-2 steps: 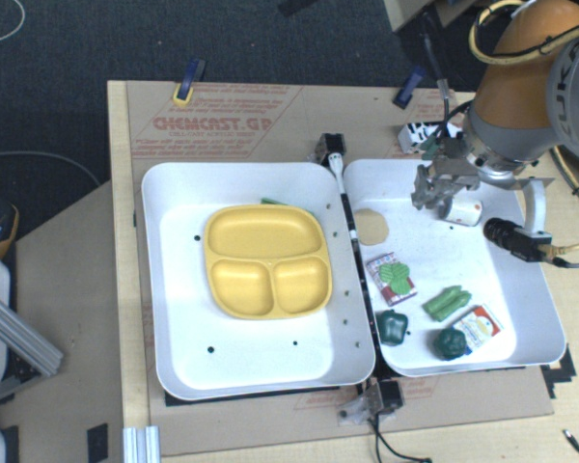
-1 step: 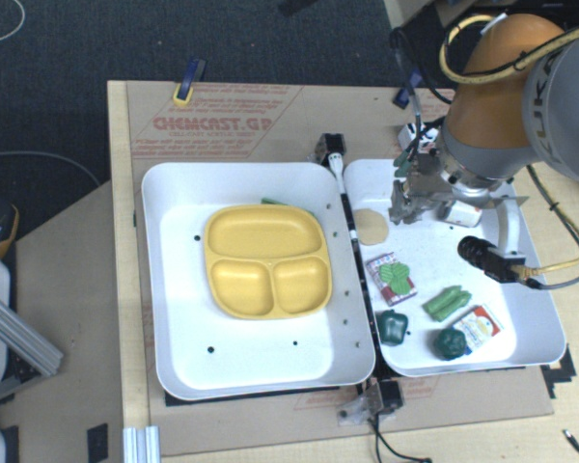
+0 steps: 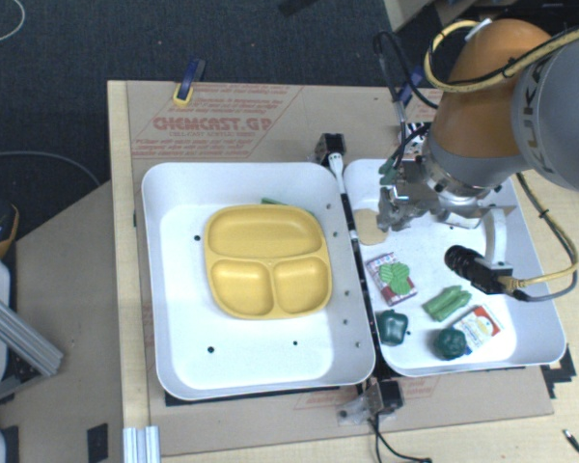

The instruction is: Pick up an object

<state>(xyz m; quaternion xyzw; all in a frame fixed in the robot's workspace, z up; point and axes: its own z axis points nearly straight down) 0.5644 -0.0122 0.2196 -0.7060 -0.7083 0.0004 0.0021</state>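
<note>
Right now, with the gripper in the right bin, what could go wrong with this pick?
1. The gripper hangs by the right bin's dividing wall, apart from the items, so a grasp here may come up empty.
2. The card packet, green stick and dark green piece lie close together; going for one could knock another.

Grey arm [image 3: 565,104], rounded orange band [image 3: 482,75] above wrist, small metal hand [image 3: 394,208], black cables [image 3: 394,61]
</note>
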